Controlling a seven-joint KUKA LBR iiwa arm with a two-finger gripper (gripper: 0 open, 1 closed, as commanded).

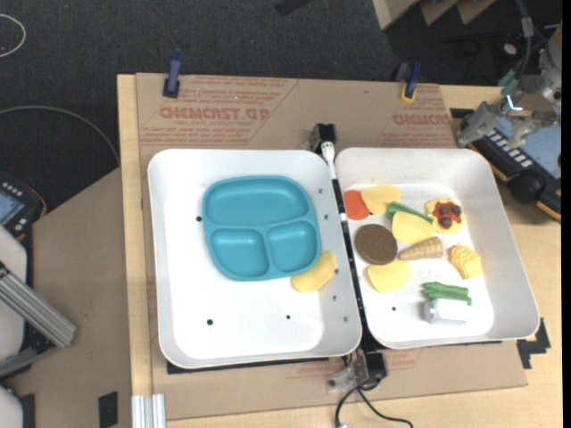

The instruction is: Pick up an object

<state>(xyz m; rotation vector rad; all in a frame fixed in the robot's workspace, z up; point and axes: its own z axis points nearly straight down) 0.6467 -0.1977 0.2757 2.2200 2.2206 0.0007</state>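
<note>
The right bin [500, 239] holds several toy foods. Among them are a brown round cookie [376, 244], a red piece [357, 205], a cone [419, 250], a yellow ridged piece [465, 261], a green pod [444, 291] and a small white-grey block [446, 311]. In the left bin [178, 283] a yellow piece [314, 275] lies against a teal divided tray [260, 226]. My gripper [489, 121] hangs beyond the right bin's far right corner, apart from every object.
Both bins sit on a cardboard sheet [223, 105] held by a blue clamp [173, 74] and a second clamp [410, 80] at the back. Dark equipment [526, 163] crowds the right rear edge. A cable [357, 390] runs out at the front between the bins.
</note>
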